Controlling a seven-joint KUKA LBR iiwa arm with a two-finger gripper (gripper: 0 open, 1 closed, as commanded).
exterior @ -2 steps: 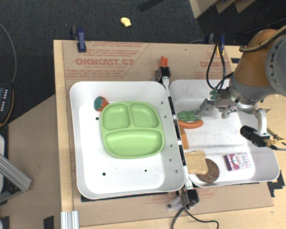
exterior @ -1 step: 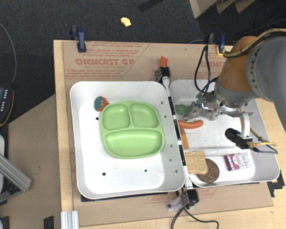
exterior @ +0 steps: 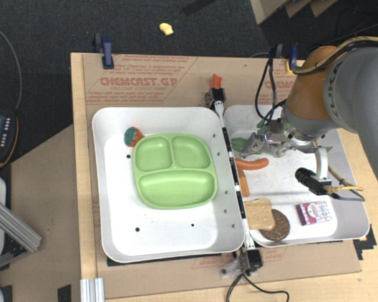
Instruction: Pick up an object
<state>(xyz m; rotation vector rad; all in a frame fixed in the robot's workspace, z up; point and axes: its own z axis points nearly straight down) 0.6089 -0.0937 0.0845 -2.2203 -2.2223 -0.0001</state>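
My gripper [exterior: 262,141] hangs low over the back left part of the right bin [exterior: 283,180]. An orange sausage [exterior: 252,163] lies just in front of it, and a small green piece [exterior: 239,145] sits to its left by the bin wall. Nothing is visibly held. A thin orange stick [exterior: 244,185] lies along the left wall. At the front of that bin, a slice of toast [exterior: 259,213] leans against a brown round cookie [exterior: 280,226]. A purple and white packet [exterior: 315,213] lies to their right.
The left bin [exterior: 110,187] holds a green divided plate [exterior: 174,170] and a small red and teal ball [exterior: 133,136] at its back left. The arm [exterior: 346,87] comes in over the right bin's back right corner. Clamps stand along the board's far edge.
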